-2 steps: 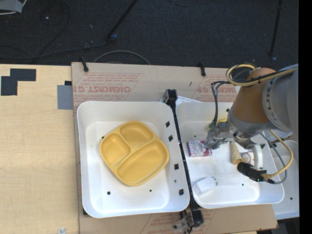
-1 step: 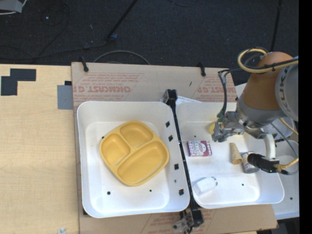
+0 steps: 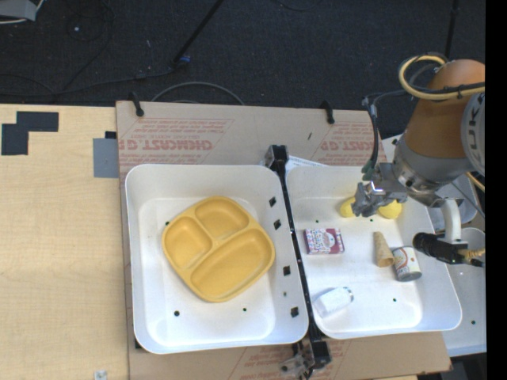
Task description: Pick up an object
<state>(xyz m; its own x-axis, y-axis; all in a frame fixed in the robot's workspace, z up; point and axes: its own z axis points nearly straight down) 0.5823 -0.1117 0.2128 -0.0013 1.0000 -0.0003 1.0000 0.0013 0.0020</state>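
I see the gripper [image 3: 369, 202] low over the far part of the right bin [image 3: 436, 311], directly at a yellow object [image 3: 390, 209]. Nearer lie a pink packet [image 3: 324, 241], a tan cone [image 3: 383, 248], a small can [image 3: 406, 264] and a white object [image 3: 333, 299]. The left bin [image 3: 150, 307] holds a yellow divided tray [image 3: 218, 248].

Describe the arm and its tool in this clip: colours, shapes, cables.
The arm is rounded, with an orange band above grey wrist segments. A yellow cable loops beside the orange part, with thin dark cables along the wrist. The tool is small, grey and metallic.
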